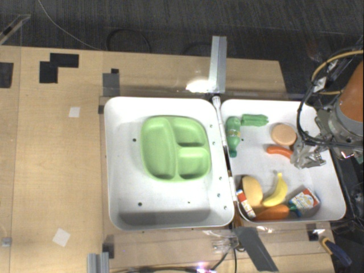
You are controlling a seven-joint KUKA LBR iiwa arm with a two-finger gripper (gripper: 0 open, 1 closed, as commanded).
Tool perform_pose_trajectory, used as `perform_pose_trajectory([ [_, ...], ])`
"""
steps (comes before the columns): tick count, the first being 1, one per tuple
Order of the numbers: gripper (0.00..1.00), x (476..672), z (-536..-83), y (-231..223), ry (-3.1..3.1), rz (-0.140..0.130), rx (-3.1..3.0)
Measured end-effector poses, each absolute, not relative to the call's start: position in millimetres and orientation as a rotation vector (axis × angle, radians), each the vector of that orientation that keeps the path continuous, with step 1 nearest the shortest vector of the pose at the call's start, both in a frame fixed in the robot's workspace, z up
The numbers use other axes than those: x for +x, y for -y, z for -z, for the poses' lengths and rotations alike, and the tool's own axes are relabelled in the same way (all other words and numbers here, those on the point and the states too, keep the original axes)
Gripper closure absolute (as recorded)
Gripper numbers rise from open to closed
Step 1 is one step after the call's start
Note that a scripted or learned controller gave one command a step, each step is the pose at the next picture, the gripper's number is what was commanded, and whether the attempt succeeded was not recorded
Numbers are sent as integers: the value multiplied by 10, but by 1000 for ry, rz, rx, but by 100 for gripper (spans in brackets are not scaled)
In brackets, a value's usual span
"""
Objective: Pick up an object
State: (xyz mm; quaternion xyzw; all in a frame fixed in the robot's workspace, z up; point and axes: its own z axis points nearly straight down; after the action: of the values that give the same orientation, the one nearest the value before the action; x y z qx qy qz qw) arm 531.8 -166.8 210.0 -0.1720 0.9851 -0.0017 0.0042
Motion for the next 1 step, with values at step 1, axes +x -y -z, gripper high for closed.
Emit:
perform_pose_trajectory([
  [1, 100, 5214, -1622, 2059, -2943, 4, -1081],
])
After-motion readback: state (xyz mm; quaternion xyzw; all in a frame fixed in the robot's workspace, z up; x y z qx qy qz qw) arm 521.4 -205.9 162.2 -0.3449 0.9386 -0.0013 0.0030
